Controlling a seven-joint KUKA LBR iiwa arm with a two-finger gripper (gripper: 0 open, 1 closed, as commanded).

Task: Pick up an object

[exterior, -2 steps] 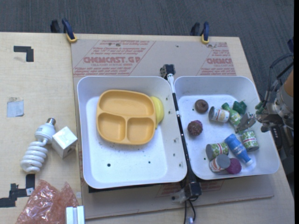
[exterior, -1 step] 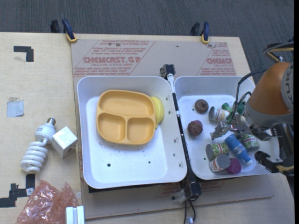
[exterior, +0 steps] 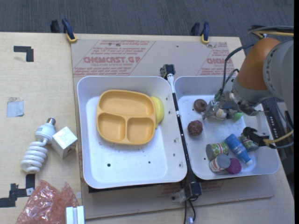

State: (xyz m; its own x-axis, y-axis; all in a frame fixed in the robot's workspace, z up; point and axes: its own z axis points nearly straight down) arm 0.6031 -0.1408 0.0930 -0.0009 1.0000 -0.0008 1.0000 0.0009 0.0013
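red "chemcast" lettering marks the board (exterior: 117, 52) behind both bins; the jaws (exterior: 216, 110) hang over the right bin (exterior: 268, 164), their state untellable.

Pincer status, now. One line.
Pincer: low in the right bin, beside the brown ball; cannot be told whether it is open, closed or holding anything.

My right bin (exterior: 187, 125) is crowded along its near side by a blue tube (exterior: 238, 149), a small can (exterior: 217, 150) and a purple ball (exterior: 234, 166), leaving bare floor only near its far wall. A divided yellow plate (exterior: 125, 116) fills much of the left bin (exterior: 88, 139), whose near half lies open.
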